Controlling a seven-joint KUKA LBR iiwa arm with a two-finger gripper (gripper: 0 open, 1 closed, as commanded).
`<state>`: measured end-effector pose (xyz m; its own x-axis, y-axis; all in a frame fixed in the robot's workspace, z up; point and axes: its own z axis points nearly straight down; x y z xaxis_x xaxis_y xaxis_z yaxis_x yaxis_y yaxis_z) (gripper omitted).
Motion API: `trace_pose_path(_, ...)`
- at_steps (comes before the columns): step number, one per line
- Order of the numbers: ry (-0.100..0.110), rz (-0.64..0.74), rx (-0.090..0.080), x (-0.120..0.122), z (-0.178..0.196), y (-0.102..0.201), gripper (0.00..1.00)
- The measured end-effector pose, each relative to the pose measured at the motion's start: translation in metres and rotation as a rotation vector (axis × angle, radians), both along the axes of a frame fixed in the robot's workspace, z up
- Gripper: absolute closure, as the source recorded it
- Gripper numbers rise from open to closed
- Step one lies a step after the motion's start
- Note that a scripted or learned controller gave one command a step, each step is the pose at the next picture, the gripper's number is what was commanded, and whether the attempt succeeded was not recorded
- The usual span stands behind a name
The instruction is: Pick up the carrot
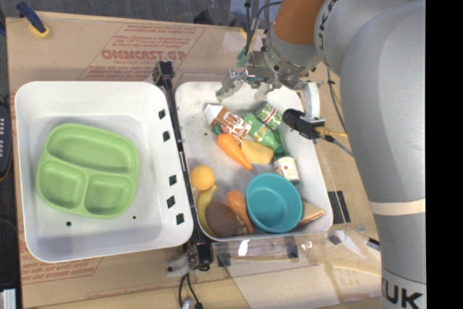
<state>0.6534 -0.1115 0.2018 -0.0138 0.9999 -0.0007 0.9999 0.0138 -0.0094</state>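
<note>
Where right bin (189, 119) holds it, carrot (234, 149) lies diagonally, tip lower-right

One fixed overhead camera, slanted down

It looks from above the bench (108, 47) across both white bins (94, 242), with the arm (376, 83) entering from the bench's right.

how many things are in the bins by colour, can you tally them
Green: 2, the divided plate and a snack packet
Orange: 3, the carrot, a round fruit, an oblong piece
Yellow: 2, a wedge, a banana
Teal: 1, the bowl
Brown: 1, a rounded lump
Red and white: 2, a packet, a small can
Total: 11
</note>
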Motion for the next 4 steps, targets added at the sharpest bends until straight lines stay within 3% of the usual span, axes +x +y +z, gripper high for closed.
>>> trace_pose_path(1, -0.028, 0.158, -0.004, -0.053, -0.085, -0.01, 0.0)
trace_pose_path(2, -0.024, -0.09, -0.008, -0.082, -0.101, -0.004, 0.0)
trace_pose_path(3, 0.001, -0.083, -0.002, -0.087, -0.1, -0.001, 1.0)
trace_pose_path(4, -0.001, 0.002, 0.003, -0.136, -0.043, 0.012, 1.0)
